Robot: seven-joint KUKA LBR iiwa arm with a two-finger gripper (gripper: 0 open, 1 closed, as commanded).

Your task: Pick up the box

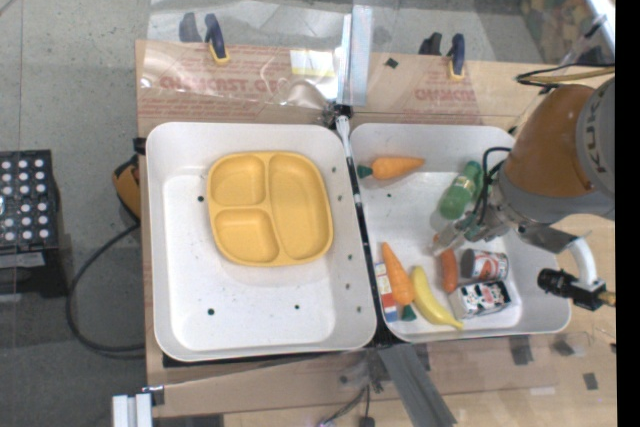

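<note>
Even, bright overhead lighting, no hard shadows. Both white bins (pixel 170 315) run near blown-out, little surface detail. Glare streaks on the clear plastic sheet (pixel 260 65) at upper centre. Soft shadow under the arm (pixel 560 155) at right. Overall slightly soft, low-res; small items at lower right blur together.

A wooden bench (pixel 560 385) carries two shallow white bins side by side, their inner edges touching. The left bin (pixel 180 295) and right bin (pixel 540 320) cover most of its top. Behind them, clear plastic sheeting (pixel 250 75) lies on the bench, held by blue clamps (pixel 214 37).
</note>
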